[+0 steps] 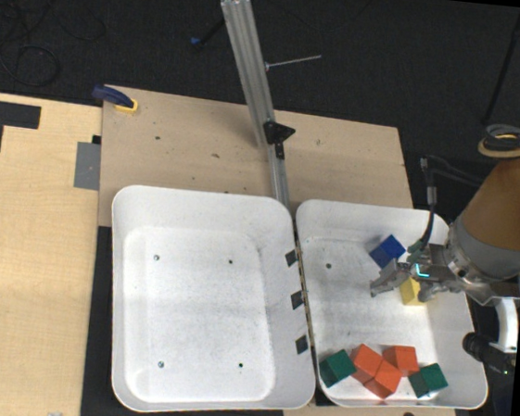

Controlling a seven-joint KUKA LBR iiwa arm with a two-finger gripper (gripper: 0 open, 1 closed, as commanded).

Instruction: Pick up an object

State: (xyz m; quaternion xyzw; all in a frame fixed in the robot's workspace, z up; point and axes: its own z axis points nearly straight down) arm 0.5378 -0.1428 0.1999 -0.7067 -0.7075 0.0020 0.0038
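Yellow, small and hard-looking, the block (411, 291) lay in the right bin (351, 224), just near of a blue block (388, 251) and right at the gripper (399, 280); probably light, stiff, with flat faces to pinch across. Hung low over it, pincer state impossible to tell at this slant. Farther toward the near rim, clustered orange blocks (382, 366) and green blocks (428, 379).

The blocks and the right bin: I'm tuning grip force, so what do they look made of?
The blocks, such as the blue one and the orange ones, look like painted wood or hard plastic: flat faces, crisp edges, solid matte colour. The right bin looks like moulded white plastic, with rounded corners and a faintly speckled, dull surface.
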